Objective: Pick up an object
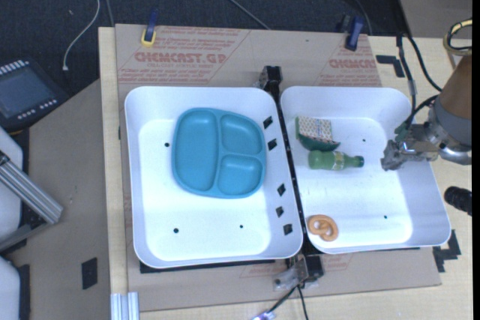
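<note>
The gripper (395,154) hangs over the right bin's (420,221) right side, its spread impossible to tell, well apart from the green bottle (335,160) (lying on its side) near the divider, on a cardboard-covered tabletop (187,49) above dark carpet.

Blue divided tray (220,152); green bottle (334,160); orange pretzel (322,227); white bins (142,183).

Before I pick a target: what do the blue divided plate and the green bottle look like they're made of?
Blue divided plate: likely moulded plastic, going by its even colour, rounded compartment ridges and soft sheen. Green bottle: probably glossy plastic, a toy by its look; it lies on its side with a pale label, too small to be sure.
</note>
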Robot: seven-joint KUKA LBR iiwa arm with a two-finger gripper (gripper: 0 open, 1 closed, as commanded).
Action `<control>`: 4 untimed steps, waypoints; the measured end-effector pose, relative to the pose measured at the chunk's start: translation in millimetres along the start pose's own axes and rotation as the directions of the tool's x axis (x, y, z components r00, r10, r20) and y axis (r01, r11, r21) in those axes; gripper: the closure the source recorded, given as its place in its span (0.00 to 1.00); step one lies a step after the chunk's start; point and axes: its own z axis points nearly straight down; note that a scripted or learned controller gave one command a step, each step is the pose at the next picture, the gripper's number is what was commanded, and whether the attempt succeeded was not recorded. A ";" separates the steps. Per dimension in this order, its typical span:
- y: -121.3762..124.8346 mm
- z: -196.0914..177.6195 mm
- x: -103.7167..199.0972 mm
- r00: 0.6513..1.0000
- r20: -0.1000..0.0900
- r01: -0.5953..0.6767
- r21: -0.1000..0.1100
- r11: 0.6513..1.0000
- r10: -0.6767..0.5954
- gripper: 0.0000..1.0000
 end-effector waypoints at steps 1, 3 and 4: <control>1.8 -44.4 -0.3 1.000 0.000 0.001 -0.001 1.000 -0.001 1.00; 47.5 -34.4 105.8 1.000 -0.004 0.005 0.004 1.000 -0.005 1.00; 61.8 -25.7 157.2 1.000 -0.003 0.005 0.004 1.000 -0.005 1.00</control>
